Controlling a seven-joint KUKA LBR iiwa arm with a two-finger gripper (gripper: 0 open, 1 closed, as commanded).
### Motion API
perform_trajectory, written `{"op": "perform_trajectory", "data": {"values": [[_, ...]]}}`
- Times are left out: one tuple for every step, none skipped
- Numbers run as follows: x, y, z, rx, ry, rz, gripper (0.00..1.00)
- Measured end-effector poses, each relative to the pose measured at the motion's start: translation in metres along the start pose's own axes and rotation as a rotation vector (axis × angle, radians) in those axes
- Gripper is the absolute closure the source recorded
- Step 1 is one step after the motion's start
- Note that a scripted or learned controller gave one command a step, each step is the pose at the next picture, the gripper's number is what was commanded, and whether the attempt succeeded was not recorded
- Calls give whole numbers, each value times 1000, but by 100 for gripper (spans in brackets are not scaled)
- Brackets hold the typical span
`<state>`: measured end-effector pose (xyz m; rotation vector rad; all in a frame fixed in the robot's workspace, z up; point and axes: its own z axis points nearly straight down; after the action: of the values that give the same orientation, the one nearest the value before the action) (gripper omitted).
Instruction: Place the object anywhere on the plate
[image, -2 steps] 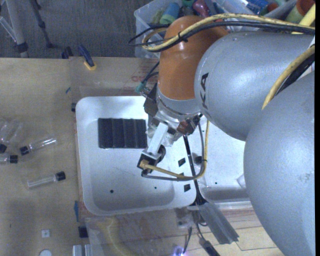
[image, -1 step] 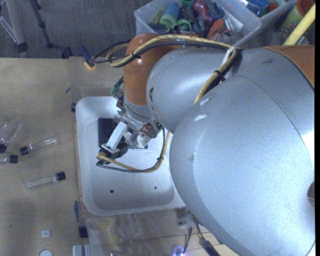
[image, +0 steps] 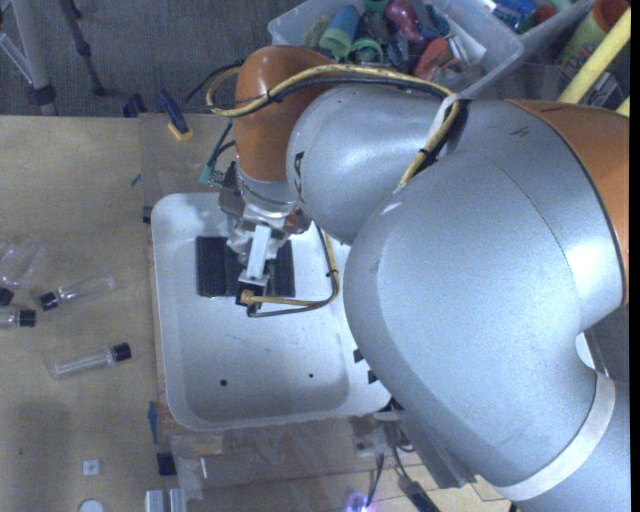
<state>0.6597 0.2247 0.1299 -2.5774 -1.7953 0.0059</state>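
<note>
A flat black rectangular slab (image: 211, 266) lies in the upper part of the white bin (image: 260, 385); more of its black surface (image: 284, 272) shows to the right of the gripper. My gripper (image: 255, 240) hangs low over the middle of this slab, below the orange wrist band (image: 265, 120), and covers the slab's centre. I cannot make out any object at the gripper. The large grey arm (image: 480, 280) hides the right side of the scene.
Several clear vials with black caps (image: 88, 358) lie on the wooden bench left of the bin. A clear tub of colourful toys (image: 400, 30) stands at the back. A blue clamp (image: 178, 120) sits near the bin's far corner.
</note>
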Motion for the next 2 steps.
{"op": "perform_trajectory", "data": {"values": [[3, 8, 38, -5, 6, 370, 100], [1, 1, -3, -3, 3, 221, 100]]}}
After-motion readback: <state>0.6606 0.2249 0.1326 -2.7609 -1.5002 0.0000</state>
